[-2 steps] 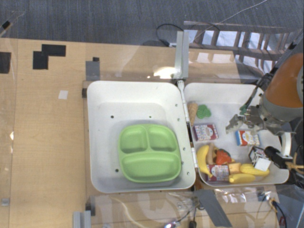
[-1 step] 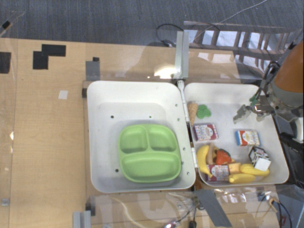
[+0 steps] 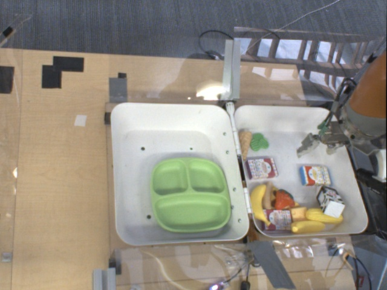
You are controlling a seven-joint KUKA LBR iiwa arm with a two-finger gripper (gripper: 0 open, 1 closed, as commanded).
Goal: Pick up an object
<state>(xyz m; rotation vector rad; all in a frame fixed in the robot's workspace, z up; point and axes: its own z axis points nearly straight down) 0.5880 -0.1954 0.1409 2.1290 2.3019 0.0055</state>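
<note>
The claw (image 3: 314, 142) is seen over the right bin (image 3: 284, 116), near its far right side. Its fingers are spread apart and nothing is held between them. A small blue and white box (image 3: 315, 175) is placed just below the claw. A red and white packet (image 3: 261, 168) is laid further left, beside a green toy (image 3: 259, 142). Bananas (image 3: 259, 203), a red fruit (image 3: 284, 200) and a black and white carton (image 3: 331, 201) are crowded together at the near end. A green plate (image 3: 190, 194) with three parts is set in the left bin (image 3: 139, 125).
</note>
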